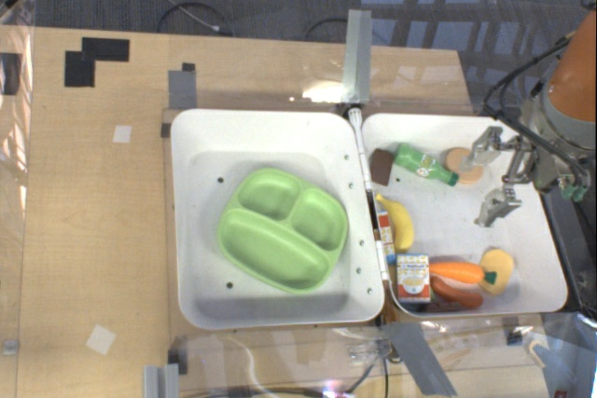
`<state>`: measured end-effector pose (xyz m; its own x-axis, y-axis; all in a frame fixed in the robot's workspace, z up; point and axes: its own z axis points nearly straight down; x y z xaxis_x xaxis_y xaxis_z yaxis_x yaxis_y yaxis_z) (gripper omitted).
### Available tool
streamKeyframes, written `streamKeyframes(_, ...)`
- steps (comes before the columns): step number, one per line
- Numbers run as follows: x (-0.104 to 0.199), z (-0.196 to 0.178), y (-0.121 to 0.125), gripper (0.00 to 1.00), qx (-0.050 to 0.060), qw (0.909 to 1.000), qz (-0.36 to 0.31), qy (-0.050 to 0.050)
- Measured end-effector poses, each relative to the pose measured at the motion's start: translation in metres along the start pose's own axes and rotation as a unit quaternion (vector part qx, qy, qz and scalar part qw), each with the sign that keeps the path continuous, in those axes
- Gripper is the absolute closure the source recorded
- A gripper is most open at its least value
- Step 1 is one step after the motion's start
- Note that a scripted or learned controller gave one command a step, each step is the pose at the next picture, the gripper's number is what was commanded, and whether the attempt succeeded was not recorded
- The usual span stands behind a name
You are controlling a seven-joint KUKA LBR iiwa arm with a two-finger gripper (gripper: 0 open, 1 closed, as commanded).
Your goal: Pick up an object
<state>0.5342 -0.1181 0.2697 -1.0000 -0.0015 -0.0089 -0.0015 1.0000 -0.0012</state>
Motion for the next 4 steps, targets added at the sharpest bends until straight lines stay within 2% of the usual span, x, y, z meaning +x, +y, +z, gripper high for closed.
streamKeyframes(1, 0.017, 0.168, -0.012, 0.0, 0.001, 0.9963, -0.085, -0.005)
streamKeyframes(2, -0.048, 0.18, -0.054, 0.0, 0.001, 0.9568, -0.291, -0.004)
streamKeyframes(3, 0.018, 0.178, -0.019, 0.0, 0.002, 0.9676, -0.252, -0.006)
streamKeyframes(4, -0.045, 0.18, -0.035, 0.0, 0.001, 0.9721, -0.235, -0.004)
